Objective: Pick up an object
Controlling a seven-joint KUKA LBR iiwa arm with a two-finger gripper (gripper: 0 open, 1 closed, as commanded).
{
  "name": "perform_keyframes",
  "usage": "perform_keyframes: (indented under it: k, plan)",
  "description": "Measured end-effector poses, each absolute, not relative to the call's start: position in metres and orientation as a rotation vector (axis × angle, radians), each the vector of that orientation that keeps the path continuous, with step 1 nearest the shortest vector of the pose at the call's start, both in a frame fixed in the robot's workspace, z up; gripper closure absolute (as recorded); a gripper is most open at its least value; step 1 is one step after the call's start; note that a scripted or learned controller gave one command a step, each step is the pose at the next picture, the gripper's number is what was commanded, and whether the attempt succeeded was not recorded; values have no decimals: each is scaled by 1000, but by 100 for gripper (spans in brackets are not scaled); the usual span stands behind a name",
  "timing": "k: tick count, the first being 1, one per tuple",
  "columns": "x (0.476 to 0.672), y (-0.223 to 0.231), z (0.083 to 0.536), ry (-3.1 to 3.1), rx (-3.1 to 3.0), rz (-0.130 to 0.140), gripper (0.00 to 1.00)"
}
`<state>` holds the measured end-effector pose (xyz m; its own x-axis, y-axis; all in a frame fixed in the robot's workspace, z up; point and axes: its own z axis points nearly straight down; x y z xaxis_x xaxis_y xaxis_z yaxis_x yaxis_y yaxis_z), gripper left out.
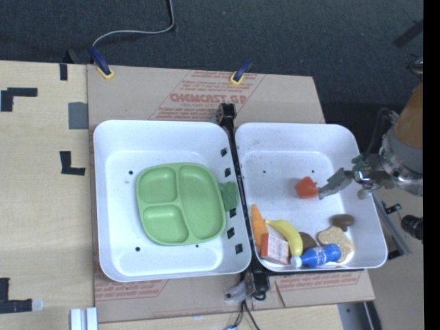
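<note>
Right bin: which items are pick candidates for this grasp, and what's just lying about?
Job:
gripper, by the red block
red block
banana
carrot
blue bottle
snack packet
bread slice
brown lump

Lying about:
green divided tray in the left bin
yellow clamps
black cable

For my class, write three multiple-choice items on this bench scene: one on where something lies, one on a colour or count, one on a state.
1. Where does the green tray lie?
A. In the left bin
B. In the right bin
C. On the cardboard outside the bins

2. What colour is the block near the tool?
A. Blue
B. Red-orange
C. Green

3. How does the banana lie?
A. Alone in the middle of its bin
B. On the green tray
C. In a pile at the right bin's near edge

Answers: 1 A, the tray sits inside the left bin. 2 B, the block is red-orange. 3 C, the banana lies among the other items.
</note>
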<state>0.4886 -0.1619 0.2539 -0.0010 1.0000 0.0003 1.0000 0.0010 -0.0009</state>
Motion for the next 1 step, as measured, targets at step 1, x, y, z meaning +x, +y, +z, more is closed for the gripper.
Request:
perform_keyframes:
  k: [1]
  plan:
    - [531, -137, 135, -2220, -2218, 3, 0]
